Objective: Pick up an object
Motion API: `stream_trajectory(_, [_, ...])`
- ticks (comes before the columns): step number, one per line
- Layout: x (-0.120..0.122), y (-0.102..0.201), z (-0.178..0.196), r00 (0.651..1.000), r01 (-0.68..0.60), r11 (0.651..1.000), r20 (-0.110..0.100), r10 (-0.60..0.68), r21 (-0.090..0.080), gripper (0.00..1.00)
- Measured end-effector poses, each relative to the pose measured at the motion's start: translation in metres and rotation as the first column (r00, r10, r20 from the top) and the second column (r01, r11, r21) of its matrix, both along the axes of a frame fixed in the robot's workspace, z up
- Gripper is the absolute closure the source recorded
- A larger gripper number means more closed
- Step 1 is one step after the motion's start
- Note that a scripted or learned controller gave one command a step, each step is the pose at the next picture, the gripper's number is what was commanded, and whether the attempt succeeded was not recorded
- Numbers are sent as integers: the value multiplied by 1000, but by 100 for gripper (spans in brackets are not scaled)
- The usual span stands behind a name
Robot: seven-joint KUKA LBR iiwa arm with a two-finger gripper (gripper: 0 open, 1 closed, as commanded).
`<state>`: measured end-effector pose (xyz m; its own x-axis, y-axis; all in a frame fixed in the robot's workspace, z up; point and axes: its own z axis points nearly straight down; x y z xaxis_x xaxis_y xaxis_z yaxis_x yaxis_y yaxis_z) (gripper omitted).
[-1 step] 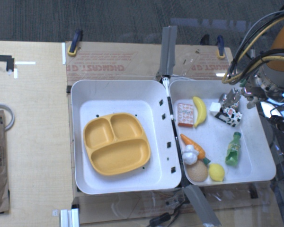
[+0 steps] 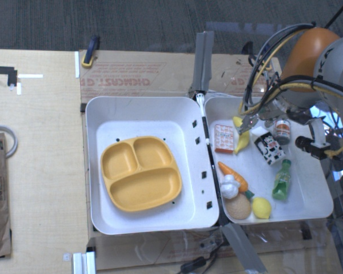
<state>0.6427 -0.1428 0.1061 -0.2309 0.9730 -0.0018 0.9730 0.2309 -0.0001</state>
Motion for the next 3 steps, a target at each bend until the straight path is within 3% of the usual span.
stream_trajectory(1, [-16, 39, -13, 920, 392, 920, 1, -392, -2, 0])
stream_trajectory(2, [-16, 38, -4, 921, 390, 921, 0, -390, -3, 100])
stream_trajectory(3, [0, 85, 86, 956, 292, 956, 0, -292, 0, 100])
